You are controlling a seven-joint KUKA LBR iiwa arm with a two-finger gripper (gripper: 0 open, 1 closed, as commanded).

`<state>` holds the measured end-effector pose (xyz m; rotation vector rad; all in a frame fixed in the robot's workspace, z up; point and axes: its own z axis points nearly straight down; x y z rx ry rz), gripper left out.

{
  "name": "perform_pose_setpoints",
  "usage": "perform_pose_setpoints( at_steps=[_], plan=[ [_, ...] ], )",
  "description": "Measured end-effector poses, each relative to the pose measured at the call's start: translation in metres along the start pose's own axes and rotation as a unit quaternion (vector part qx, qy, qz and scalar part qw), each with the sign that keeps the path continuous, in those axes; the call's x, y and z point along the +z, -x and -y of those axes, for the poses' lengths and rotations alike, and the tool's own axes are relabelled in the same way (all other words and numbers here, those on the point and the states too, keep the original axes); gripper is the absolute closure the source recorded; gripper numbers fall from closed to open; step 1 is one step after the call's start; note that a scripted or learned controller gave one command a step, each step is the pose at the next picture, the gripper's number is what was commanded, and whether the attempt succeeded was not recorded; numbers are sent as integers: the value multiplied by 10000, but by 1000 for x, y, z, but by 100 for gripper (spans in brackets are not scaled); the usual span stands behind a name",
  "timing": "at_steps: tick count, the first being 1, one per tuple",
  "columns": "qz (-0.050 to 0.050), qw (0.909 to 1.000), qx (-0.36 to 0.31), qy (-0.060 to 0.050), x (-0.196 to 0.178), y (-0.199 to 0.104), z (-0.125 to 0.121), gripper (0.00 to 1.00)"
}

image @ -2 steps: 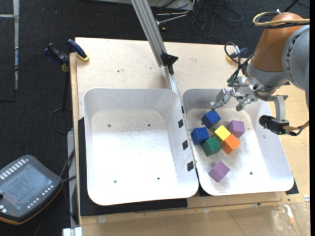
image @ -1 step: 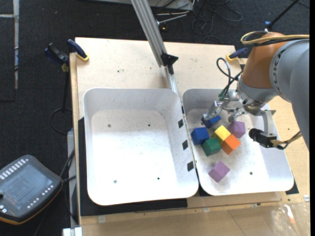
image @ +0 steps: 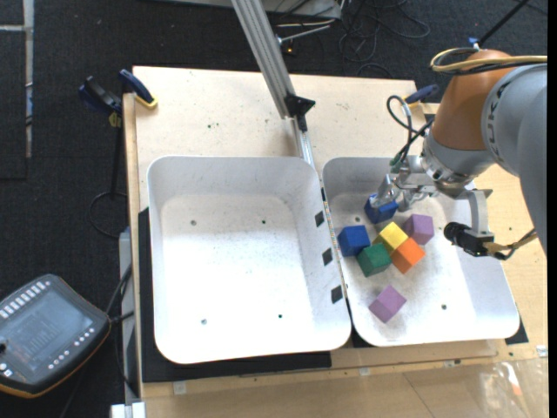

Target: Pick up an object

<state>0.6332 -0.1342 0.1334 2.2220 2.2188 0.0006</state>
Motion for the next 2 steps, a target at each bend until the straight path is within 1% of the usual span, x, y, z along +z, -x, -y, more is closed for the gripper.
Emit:
perform_pose_setpoints(
  at_steps=[1,2],
  plan=[
    [5,10000,3,21,-53,5,8,100],
    [1,10000,-20,20,-97,-1,7,100]
  ],
)
